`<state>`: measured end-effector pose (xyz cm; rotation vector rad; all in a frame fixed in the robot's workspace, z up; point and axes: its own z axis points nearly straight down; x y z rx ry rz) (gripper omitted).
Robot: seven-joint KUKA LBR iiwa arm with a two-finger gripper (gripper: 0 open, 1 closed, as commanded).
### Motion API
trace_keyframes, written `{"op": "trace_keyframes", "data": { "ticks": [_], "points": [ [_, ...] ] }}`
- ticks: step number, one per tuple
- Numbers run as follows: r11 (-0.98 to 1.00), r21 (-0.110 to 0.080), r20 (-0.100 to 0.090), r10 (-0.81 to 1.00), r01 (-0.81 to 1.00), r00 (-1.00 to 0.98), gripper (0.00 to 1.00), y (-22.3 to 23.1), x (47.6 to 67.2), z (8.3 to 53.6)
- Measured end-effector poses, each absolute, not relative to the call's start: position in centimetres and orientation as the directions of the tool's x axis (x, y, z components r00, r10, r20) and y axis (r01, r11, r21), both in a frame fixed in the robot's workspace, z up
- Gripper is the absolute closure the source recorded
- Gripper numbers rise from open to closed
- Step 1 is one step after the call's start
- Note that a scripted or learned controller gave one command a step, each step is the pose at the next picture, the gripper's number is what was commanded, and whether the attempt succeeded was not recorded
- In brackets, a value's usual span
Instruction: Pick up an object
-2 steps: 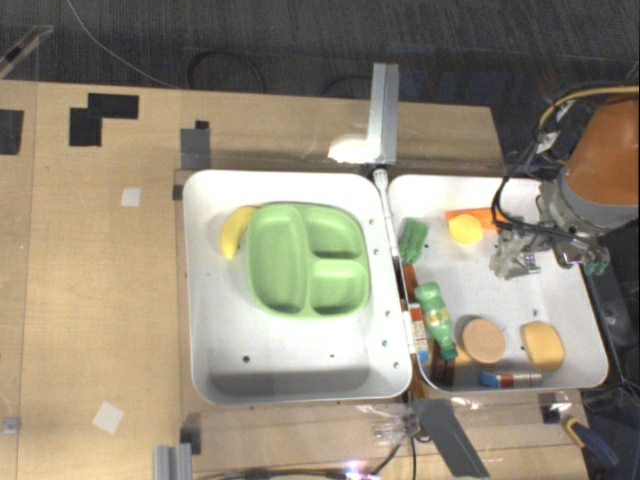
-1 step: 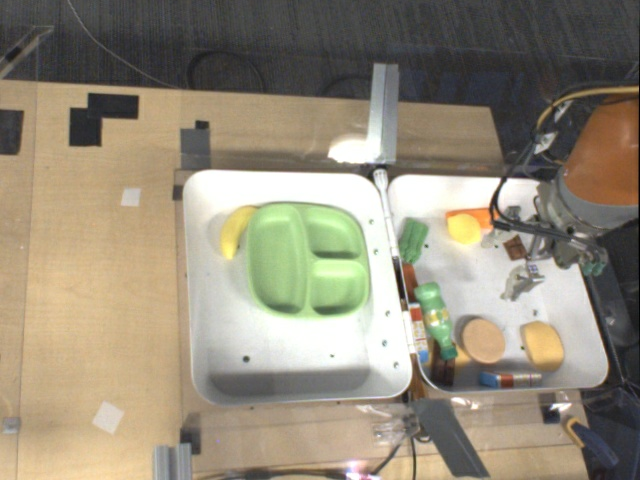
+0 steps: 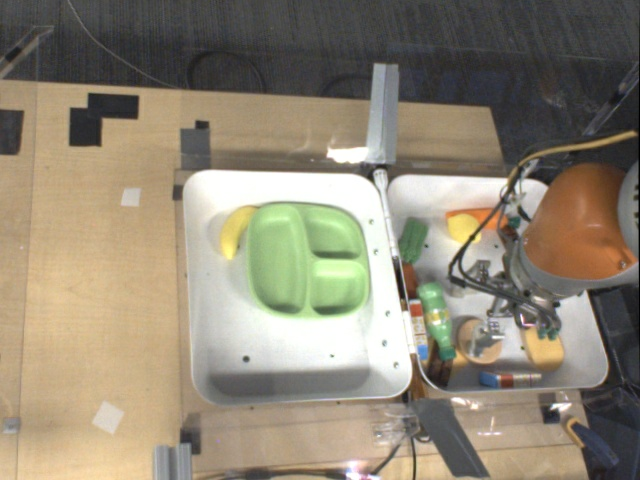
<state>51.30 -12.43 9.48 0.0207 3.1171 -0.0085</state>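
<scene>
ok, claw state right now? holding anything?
Claw: low in the right bin, over a round tan object. Open or shut cannot be told from this angle, and no grasp is visible.

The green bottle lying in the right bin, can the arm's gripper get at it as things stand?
Probably yes. The green bottle lies uncovered on top of the clutter near the right bin's left wall, just left of the gripper. That wall and a neighbouring red item leave little finger room.

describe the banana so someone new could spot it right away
Look in the left white bin, which holds a big green divided tray. The banana lies against that tray's upper-left edge, the one yellow, curved thing there.
</scene>
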Motion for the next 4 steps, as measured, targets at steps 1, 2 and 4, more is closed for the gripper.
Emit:
{"op": "trace_keyframes", "data": {
  "ticks": [1,2,4],
  "points": [
    [0.985,-0.002,-0.027,0.175,0.175,-0.984,0.00,-9.25,49.45,9.18],
    [0.973,0.003,-0.023,0.232,0.232,-0.972,0.00,-9.63,49.38,9.17],
    [0.888,-0.005,-0.024,0.460,0.461,-0.887,0.00,-9.72,49.10,9.23]
  ]
}}
